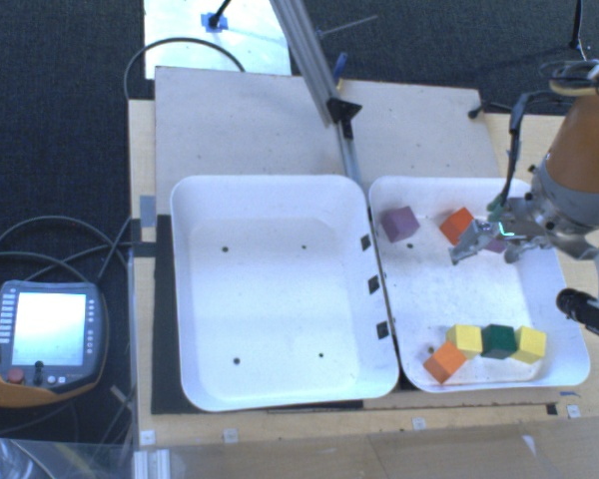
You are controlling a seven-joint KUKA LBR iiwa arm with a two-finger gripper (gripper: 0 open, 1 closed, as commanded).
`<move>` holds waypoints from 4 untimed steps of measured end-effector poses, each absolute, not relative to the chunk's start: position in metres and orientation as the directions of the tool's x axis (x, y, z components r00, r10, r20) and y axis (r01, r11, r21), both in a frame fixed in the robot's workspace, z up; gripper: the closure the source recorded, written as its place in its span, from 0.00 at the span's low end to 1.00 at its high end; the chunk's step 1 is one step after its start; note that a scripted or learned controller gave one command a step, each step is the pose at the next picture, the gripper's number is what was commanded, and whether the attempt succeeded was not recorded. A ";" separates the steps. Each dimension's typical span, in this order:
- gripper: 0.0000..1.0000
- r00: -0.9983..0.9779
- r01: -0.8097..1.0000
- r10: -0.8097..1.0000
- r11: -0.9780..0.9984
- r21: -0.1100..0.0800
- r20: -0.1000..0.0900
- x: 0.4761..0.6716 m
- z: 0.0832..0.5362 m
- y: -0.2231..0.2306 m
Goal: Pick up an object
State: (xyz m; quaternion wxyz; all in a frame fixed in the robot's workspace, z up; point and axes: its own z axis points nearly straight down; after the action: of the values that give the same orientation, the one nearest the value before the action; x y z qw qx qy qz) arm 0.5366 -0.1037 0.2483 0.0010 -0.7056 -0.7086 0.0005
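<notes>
We see nothing lifted yet: the end effector [489, 242] hangs open and empty, right of frame, just beside the orange cube [456, 225] lying in the right bin [569, 367].

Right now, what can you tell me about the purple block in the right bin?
The purple block is a small cube of matte, solid purple with softly rounded edges. It rests on the floor of the right bin, in the far left part, slightly turned. It touches no other block; the orange block lies apart on its right.
</notes>
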 end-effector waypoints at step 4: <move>0.00 -0.002 1.000 1.000 0.002 -0.003 0.001 0.541 0.088 -0.094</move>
State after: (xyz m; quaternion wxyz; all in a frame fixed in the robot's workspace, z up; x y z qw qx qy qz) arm 0.5410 -0.0938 0.0881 0.0014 -0.7063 -0.7079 0.0005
